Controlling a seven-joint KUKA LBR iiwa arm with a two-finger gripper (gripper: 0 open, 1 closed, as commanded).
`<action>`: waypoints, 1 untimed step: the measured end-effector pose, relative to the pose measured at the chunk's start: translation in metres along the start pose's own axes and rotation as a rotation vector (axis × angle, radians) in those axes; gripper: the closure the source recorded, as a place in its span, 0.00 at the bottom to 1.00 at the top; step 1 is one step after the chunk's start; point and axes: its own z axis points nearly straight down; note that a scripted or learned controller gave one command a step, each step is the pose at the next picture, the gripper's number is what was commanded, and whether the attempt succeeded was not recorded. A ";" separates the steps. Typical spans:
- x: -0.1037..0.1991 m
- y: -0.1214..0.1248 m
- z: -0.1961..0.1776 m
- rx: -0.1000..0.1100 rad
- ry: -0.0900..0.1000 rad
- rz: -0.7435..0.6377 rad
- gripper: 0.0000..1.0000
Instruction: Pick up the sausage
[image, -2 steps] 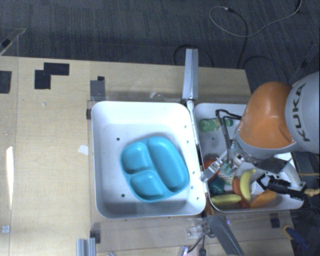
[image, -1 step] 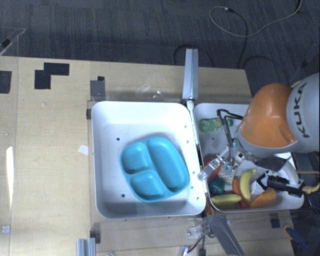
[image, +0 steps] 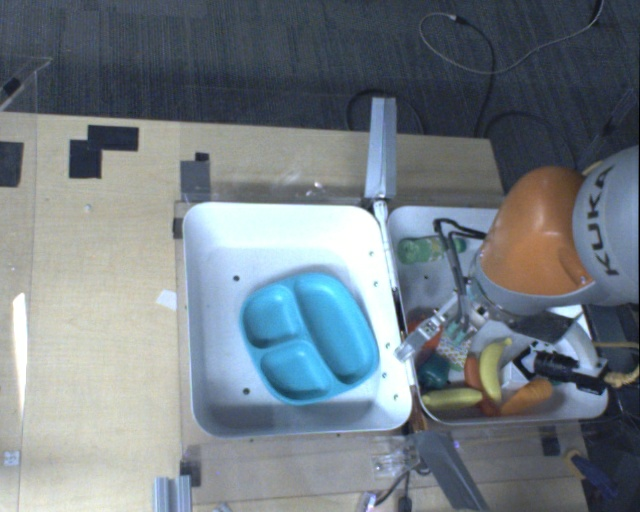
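Two white bins sit side by side on the worktop (image: 90, 330), and the divided blue plate (image: 308, 335) in the left bin (image: 215, 300) serves as the landmark. Nearest the camera, at the front of the right bin (image: 598, 405), lies a heap of toy food to the right of the plate: a yellow piece (image: 452, 397) along the front wall, a curved banana (image: 490, 367) just behind it, and an orange carrot-like piece (image: 527, 395) further right. Among these, small reddish patches (image: 489, 406) show beside the banana and under it; one of them may be the sausage, but too little of it is exposed to say which.

A step back from that, still right of the plate and close to the wall between the bins, the hand (image: 438, 330) is down in the clutter with its metal parts slanting toward the plate. Whether it is clenched or released cannot be told, and nothing is visibly held. The grey and orange arm (image: 535, 245) bulks behind it, and a pale green item (image: 422, 250) lies at the bin's back.

To do this step well, the hand should probably centre over the red piece itself, clear of the banana, and close along its narrow width. Crowding makes a wrong or double grab likely.
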 end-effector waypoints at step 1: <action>0.000 0.000 0.000 0.000 0.000 0.000 0.00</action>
